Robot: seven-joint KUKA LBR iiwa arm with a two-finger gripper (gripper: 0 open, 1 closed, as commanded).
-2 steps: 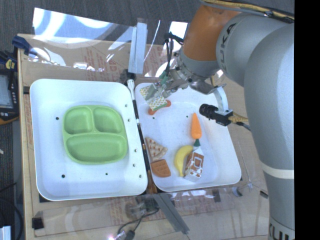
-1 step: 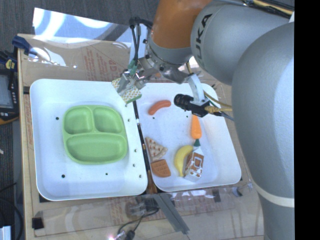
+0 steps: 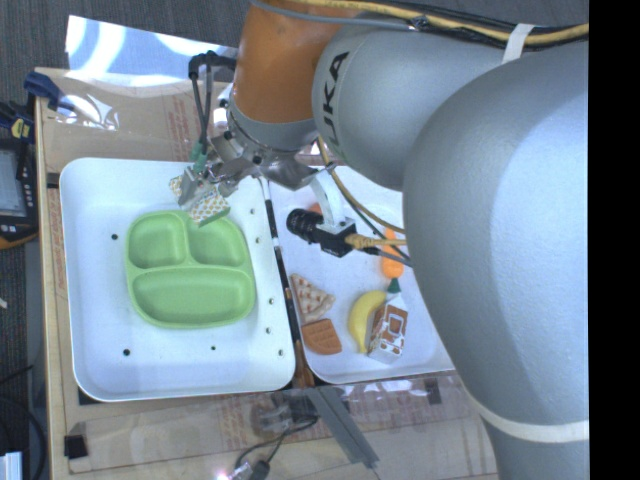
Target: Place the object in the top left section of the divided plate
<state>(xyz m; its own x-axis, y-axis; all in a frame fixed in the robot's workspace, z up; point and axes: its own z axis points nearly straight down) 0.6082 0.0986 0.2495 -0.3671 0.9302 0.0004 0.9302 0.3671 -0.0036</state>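
Above the left bin [image 3: 80, 268], the jaws [image 3: 205, 173] are hanging at the plate's [image 3: 190, 313] upper edge, and they are pinching a small patterned object [image 3: 207, 205] — pale, with a speckled print, looking like a flat wedge. That object is sitting between the fingers and dangling just over the rim of the plate, about where the two upper sections meet, nearer the right one than the left. Whether it is touching the rim, I cannot tell.

The green plate is lying in the middle of the left bin, with two small sections at the top and one long one below; all three are showing bare green.

The arm [image 3: 480, 168] is reaching across from the right, its orange band [image 3: 280, 58] sitting above the wrist and its grey bulk covering much of the right bin [image 3: 330, 373]. In that bin a banana [image 3: 362, 318] is lying beside a small white-and-brown carton [image 3: 390, 330], with a brown biscuit [image 3: 322, 337] and a pizza slice [image 3: 312, 296] just to their left. A carrot [image 3: 390, 263] is peeking out near the arm, close to a black cylinder [image 3: 318, 228] that may be part of the wrist.

Cardboard and clear plastic are covering the surface [image 3: 130, 118] behind the bins.
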